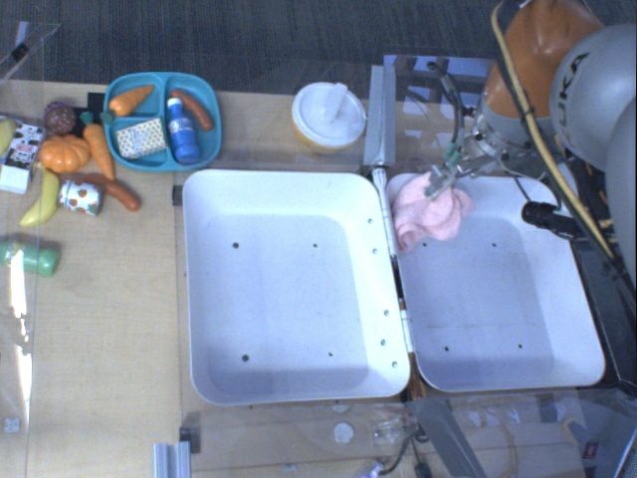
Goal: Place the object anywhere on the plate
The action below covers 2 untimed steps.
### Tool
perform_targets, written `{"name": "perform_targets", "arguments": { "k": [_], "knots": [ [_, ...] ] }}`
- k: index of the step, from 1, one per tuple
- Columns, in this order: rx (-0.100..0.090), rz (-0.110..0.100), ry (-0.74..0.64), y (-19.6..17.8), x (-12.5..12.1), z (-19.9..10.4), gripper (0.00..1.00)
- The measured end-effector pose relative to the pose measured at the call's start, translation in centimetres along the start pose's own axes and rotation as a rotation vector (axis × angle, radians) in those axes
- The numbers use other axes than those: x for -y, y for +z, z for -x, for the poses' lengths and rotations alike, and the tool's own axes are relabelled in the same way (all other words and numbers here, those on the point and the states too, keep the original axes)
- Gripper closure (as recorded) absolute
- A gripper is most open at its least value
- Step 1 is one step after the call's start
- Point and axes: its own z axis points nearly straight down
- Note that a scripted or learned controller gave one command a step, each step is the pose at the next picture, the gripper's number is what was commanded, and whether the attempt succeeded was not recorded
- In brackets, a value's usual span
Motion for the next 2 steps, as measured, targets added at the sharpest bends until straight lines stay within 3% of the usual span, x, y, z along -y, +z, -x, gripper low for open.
{"name": "perform_targets", "arguments": {
  "k": [1, 2],
  "knots": [
    [0.0, 0.001, -0.007, -4.0, -0.2, -0.1, 1.0],
    [-0.001, 0.0, -0.409, -4.0, -0.3, -5.3, 1.0]
  ]
}}
